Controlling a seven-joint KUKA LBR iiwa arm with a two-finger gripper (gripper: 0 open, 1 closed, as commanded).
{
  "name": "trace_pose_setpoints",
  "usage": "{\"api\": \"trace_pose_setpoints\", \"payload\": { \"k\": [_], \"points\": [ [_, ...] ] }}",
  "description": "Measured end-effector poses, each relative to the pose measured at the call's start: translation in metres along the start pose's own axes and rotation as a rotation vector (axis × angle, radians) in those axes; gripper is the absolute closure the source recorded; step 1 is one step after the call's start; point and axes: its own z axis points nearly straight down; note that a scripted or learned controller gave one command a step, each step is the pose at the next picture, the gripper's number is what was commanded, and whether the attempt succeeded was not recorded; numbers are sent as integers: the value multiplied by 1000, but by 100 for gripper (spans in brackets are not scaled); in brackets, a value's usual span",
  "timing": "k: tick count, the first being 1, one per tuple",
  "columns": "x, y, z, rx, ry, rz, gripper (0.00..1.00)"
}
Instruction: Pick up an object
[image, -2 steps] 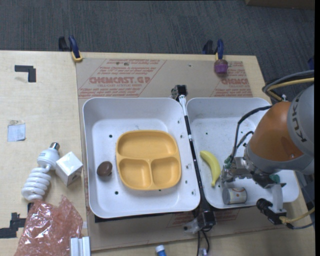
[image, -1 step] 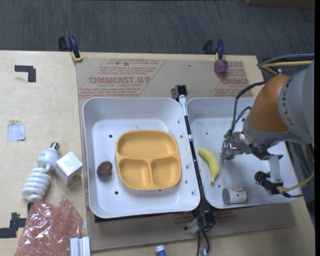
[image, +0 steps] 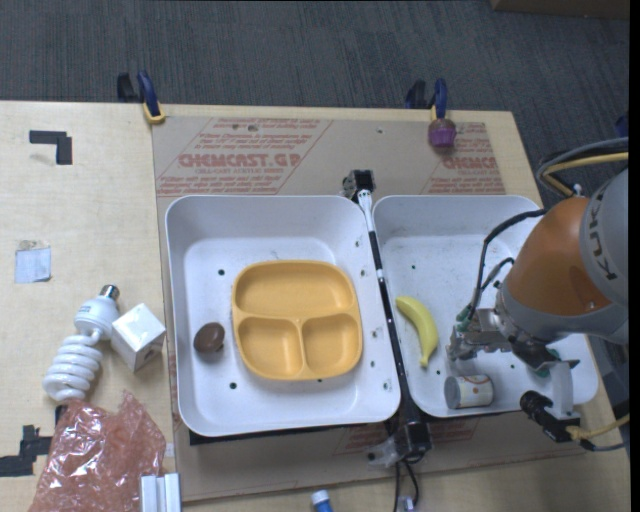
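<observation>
The gripper (image: 468, 345) hangs low in the right bin (image: 440, 215), between the banana (image: 420, 325) on its left and a small grey cylinder (image: 468, 390) nearer; whether it is open or closed, I cannot tell; nothing is visibly held, so it looks poised for 1 grab.

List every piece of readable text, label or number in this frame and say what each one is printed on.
"CHEMCAST G P": red print on the brown protective sheet behind the left bin, left patch; the smaller lines under it are too blurred to read.
Red print on the same sheet's right patch, near the purple object: too blurred to read.
"KU": partial dark lettering on the arm at the right edge, cut off.
</observation>
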Motion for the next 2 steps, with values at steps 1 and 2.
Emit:
{"api": "trace_pose_setpoints", "payload": {
  "k": [1, 2],
  "points": [
    [0, 1, -10, -3, -1, 1, 100],
    [60, 39, -100, -2, -1, -4, 100]
  ]
}}
